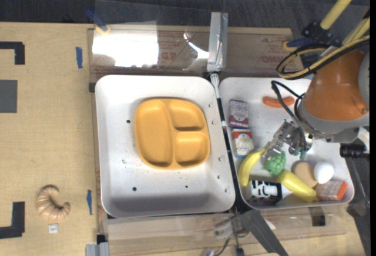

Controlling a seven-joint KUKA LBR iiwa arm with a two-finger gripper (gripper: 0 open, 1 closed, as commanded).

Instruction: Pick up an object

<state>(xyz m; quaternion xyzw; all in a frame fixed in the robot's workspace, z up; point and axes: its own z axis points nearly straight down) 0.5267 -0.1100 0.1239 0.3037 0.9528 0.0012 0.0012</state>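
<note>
Bench, two white bins side by side. Left bin: one orange divided plate, nothing else. Right bin: a small carton and a second packet along the left wall; an orange carrot-like piece near the back; a banana; a green item; a black-and-white can; a second yellow piece; a tan egg-like item; a white egg; an orange-capped item in the front corner. Outside the bins, on the bench's left: a croissant. Arm enters from the right, wrist over the right bin. Claw sits low, just above and touching or nearly touching the green item, between the banana and the tan egg; whether it is spread or pressed together I cannot tell. Status: approach made, target apparently the green item, which lies in the bin. Grasp unconfirmed; lift remains.
</note>
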